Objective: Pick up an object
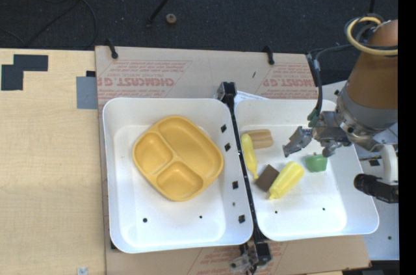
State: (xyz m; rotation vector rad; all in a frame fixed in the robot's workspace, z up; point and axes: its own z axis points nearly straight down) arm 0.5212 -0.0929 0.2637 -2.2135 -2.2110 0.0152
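The only readable lettering stands on the cardboard sheet (195,75) under the 2 white bins. On its far strip, red print appears upside down in 2 places: far left it reads roughly "CHEMCAST GP", and far right only "GP" and part of a word can be made out. More red print on the near edge is too small to read.
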